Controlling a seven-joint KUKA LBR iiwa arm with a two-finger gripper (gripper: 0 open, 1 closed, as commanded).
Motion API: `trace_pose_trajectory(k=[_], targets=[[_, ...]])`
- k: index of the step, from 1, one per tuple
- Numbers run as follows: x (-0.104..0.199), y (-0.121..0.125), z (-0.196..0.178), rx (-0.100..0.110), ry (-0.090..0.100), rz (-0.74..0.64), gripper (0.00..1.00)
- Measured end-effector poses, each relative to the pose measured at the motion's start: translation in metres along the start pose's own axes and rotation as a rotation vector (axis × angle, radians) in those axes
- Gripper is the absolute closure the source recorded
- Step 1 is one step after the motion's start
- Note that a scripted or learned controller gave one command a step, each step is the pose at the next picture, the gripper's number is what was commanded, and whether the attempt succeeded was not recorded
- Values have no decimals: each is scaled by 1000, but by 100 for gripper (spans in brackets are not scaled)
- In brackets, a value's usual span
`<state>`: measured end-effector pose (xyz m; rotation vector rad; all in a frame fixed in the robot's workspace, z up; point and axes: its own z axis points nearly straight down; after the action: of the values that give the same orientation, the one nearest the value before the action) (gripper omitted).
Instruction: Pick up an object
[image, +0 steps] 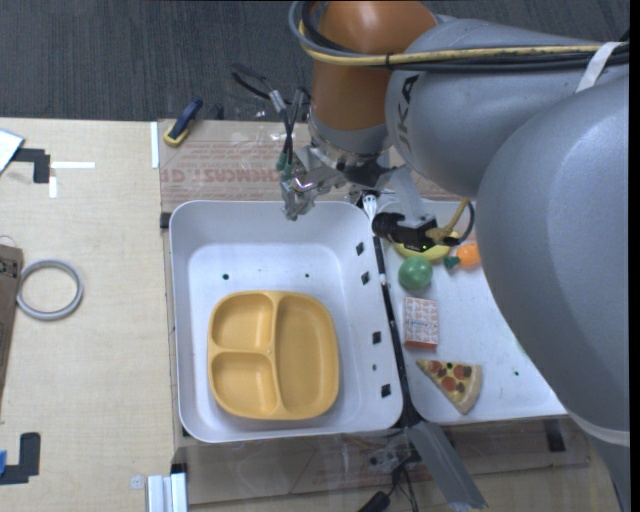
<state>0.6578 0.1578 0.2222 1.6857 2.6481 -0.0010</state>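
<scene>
The grey arm with its orange band reaches in from the right and ends in a small two-finger gripper (294, 203) that hangs over the far rim of the left shallow white bin (190, 300). Nothing lies between its tips; whether the tips are spread or closed I cannot tell, since they are small and blurred against the rim.

In the left bin sits a yellow plastic plate with three compartments (273, 354), lying flat toward the near side, well apart from the gripper. The right shallow white bin (500, 395) bears the smaller things: a yellow toy banana (425, 240) at the far end, a green ball (415, 272) just beside it, a small orange piece (466, 256) to their right, a red-and-white patterned box (420, 322) nearer, and a toy pizza slice (452, 381) nearest of all. The arm's bulk covers much of this bin's right side.

No object is yet picked. As I judge it, the gripper stands over the bin's edge and not over any object, so a descent from here would strike the rim or close on nothing. The plate is broad and flat, hard for narrow fingers to take. The things in the right bin lie close together, so a grasp there may knock a neighbour aside.
</scene>
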Motion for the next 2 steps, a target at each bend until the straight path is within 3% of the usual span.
trace_pose_trajectory(k=[1,2], targets=[[4,4,-24,-3,0,-624,100],[67,24,-24,-2,0,-668,100]])
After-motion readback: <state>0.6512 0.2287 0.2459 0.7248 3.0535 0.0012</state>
